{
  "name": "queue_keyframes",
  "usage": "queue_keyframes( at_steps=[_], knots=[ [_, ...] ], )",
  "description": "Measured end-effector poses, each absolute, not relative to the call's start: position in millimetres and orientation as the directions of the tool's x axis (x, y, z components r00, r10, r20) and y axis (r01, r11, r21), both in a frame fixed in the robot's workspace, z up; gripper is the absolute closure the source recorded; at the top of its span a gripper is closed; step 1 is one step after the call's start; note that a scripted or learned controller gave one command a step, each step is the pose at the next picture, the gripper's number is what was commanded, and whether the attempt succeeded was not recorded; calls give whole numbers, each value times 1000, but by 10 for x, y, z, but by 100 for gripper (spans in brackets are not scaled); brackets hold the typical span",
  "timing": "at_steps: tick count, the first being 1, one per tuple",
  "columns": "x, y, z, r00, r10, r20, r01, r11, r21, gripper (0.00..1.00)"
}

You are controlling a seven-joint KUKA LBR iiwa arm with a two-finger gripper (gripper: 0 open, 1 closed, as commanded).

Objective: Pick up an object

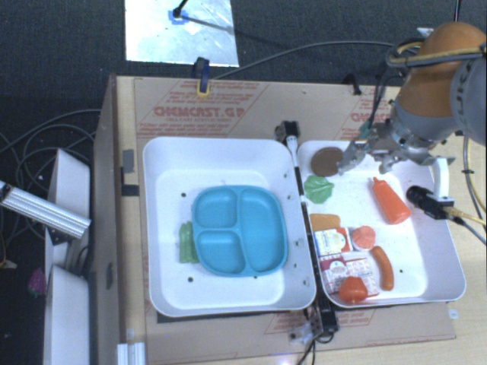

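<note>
My gripper [364, 166] hangs over the back of the right bin [445, 268], open, with nothing between its fingers. Its left finger [347, 164] reaches toward a brown disc [326, 160] in the bin's back left corner. A green leafy piece [319, 188] lies just in front of the disc. An orange carrot-like piece [389, 200] lies below and to the right of the gripper. Nearer the front are a red-and-white packet [351, 267], a pink round slice [364, 236], a brown sausage [383, 268] and a red piece [352, 289].
The left bin [163, 204] holds a blue divided plate [240, 229] with a green strip [186, 243] at its left side. An orange-brown piece [326, 221] and a small yellow-and-white packet [331, 242] lie by the wall between the bins.
</note>
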State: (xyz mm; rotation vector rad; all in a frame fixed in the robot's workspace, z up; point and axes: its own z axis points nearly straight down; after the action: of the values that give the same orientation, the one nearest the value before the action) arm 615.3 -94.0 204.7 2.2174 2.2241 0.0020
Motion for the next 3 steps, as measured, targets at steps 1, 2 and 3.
queue_keyframes(
  at_steps=[1, 2, 3],
  knots=[
    [6271, -1570, 1978, -2, 1000, -2, 1000, 2, 2, 0],
    [6207, -1986, 846, -1, 1000, -2, 1000, 1, 2, 0],
    [5963, -1844, 846, -1, 1000, -1, 1000, 1, 2, 0]
  ],
)
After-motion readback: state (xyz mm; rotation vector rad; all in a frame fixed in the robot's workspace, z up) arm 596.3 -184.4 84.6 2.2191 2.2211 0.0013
